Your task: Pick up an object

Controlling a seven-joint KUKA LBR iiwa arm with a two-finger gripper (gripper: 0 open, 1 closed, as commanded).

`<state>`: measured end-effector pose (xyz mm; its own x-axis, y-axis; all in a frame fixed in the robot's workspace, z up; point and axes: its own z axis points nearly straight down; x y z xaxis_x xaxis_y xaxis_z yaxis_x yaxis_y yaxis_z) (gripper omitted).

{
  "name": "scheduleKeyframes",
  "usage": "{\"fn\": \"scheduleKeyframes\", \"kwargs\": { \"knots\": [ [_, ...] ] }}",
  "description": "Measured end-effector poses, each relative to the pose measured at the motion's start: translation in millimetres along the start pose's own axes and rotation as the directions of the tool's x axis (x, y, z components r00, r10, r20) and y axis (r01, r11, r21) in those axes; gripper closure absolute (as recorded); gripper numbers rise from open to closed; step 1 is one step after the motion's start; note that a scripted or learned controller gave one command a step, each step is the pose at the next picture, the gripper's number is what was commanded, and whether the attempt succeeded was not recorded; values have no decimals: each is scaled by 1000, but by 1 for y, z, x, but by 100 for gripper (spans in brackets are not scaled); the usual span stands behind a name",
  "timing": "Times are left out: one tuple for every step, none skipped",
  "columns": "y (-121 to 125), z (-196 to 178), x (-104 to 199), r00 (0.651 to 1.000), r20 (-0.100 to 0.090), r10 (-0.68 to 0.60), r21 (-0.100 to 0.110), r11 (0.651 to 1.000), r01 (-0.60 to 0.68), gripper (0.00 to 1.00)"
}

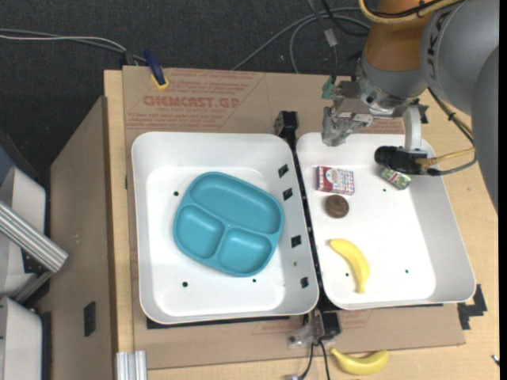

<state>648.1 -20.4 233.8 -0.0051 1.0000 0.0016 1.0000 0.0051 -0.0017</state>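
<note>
In the right bin (428, 236) lie a yellow banana (352, 263), a small brown round object (337, 206), a white and pink carton (335, 180) and a small green item (396, 178) under a black fixture. My gripper (338, 133) hangs over the far left corner of that bin, above and behind the carton. Its two fingers point down, close together, with nothing visible between them.
A teal divided plate (228, 222) fills the middle of the left bin (150, 236). A second banana (363, 361) lies off the bins at the bench's front edge. Black clips (286, 123) run along the divider between the bins. Cables trail behind the cardboard.
</note>
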Motion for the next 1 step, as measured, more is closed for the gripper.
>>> {"fn": "scheduleKeyframes", "kwargs": {
  "knots": [
    [4, 11, 59, 1000, -1, -2, 1, 1000, 2, 100]
  ]
}}
